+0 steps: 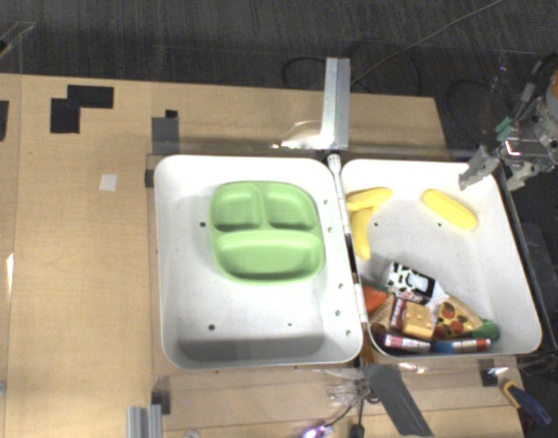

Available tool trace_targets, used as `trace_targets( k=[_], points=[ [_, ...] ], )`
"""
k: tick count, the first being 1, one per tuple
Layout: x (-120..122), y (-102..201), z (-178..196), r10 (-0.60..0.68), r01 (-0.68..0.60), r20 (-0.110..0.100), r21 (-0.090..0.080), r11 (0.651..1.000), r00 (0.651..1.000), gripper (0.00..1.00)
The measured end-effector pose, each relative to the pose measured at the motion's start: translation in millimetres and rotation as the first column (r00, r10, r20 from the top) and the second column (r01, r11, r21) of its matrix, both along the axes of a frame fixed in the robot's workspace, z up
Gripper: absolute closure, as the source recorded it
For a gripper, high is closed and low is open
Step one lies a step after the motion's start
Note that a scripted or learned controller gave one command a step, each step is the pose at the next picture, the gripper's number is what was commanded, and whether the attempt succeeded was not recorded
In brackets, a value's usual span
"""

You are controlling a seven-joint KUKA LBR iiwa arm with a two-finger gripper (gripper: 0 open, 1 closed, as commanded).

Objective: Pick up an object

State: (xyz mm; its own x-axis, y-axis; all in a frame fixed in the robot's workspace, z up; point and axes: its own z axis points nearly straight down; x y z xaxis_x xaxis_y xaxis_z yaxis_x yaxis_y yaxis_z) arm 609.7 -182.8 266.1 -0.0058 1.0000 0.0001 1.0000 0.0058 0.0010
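The jaws [487, 160] hang over the far right corner of the right bin [498, 290], at its rim, with the arm [545, 117] coming in from the right. Whether the jaws are spread or closed I cannot tell; nothing shows between them.

A yellow banana [449, 208] lies just below and left of them on the bin floor, with bare white room all round it. A second banana [366, 201] lies against the wall between the bins. The near end is crowded: a black-and-white pack [412, 283], snack packs [425, 318] and markers [439, 343] heaped together.

The left bin [183, 272] holds a green tray [264, 230], clear of every wall. Both bins sit on the table [69, 290].
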Motion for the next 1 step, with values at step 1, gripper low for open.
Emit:
trace_targets(
  k=[1],
  points=[
    [0.5,-20.1,-104.5,0.093,-0.093,-0.001,0.000,0.996,0.996,0.00]
  ],
)
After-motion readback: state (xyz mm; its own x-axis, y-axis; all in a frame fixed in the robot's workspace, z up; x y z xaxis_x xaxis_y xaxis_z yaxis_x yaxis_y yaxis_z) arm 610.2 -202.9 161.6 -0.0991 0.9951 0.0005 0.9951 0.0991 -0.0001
